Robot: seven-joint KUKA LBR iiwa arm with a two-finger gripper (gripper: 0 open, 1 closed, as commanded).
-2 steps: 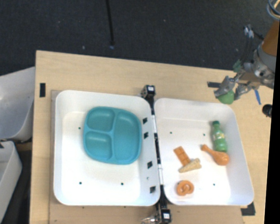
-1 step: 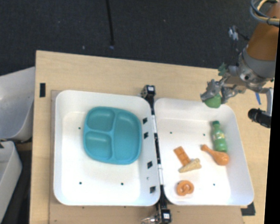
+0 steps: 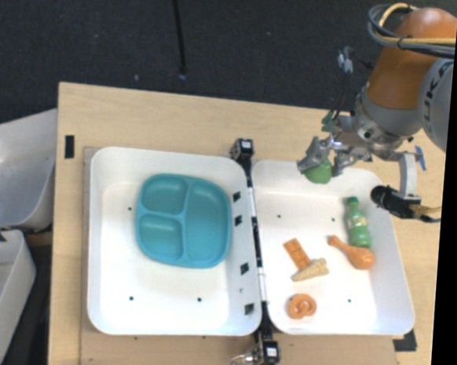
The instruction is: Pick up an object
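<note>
Right bin (image 3: 384,308) with orange coil (image 3: 301,306), wedge (image 3: 310,270), orange block (image 3: 296,250), drumstick (image 3: 352,254), green bottle (image 3: 358,222), left bin (image 3: 101,302) with teal tray (image 3: 185,219), gripper (image 3: 322,163) pinching green ball (image 3: 319,173) above right bin's far edge

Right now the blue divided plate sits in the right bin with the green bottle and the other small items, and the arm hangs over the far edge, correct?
Not quite. The camera view shows the blue divided plate alone in the left bin. The green bottle and the other small items lie in the right bin, and the gripper hangs over that bin's far edge.
</note>
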